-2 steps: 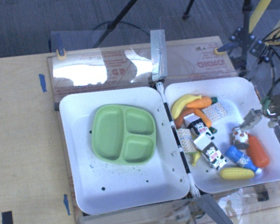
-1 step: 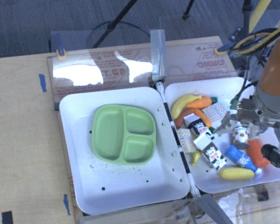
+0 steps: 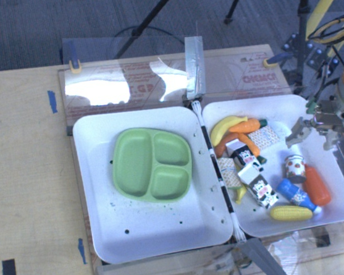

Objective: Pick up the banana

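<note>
Two bins, toys all in the right one
Left bin (image 3: 102, 229): green divided plate (image 3: 152, 164); right bin (image 3: 342, 203): banana (image 3: 223, 127) at far-left corner beside carrot (image 3: 247, 126), corn cob (image 3: 291, 213) near front; gripper (image 3: 313, 130) over right edge, fingers spread, holding nothing.

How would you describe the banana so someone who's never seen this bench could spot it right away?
Look in the right white bin, at its upper left corner beside the divider between the bins. The banana lies there, curved and plain yellow, touching an orange carrot. The other yellow item, a corn cob, is straight and sits at the bin's near edge.
</note>
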You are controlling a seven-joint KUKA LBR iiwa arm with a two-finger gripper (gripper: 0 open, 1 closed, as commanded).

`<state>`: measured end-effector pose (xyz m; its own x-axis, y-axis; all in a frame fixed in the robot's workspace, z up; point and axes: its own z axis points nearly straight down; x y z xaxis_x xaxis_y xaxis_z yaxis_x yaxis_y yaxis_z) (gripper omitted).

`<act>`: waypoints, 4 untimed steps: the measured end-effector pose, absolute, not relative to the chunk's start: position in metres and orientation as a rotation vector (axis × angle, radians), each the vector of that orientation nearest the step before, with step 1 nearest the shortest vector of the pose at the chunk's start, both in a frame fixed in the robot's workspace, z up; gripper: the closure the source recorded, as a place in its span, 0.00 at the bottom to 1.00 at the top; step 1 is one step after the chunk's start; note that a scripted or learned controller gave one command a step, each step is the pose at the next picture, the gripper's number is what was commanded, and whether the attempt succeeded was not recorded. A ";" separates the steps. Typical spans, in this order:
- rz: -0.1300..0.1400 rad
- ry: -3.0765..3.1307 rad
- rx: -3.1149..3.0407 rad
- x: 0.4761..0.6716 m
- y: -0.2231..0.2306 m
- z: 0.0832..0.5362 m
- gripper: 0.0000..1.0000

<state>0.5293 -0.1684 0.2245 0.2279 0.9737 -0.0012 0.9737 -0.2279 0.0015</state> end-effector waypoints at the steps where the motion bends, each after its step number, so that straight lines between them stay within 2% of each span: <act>1: -0.001 1.909 2.492 0.571 -0.218 0.172 0.00; 2: 0.001 2.111 2.321 0.589 -0.200 0.186 0.00; 3: -0.001 2.193 2.250 0.588 -0.220 0.170 0.00; 4: 0.001 2.192 2.245 0.589 -0.220 0.180 1.00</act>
<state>0.5889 -0.2201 0.1803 0.0239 0.9997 -0.0025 0.9997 -0.0238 0.0030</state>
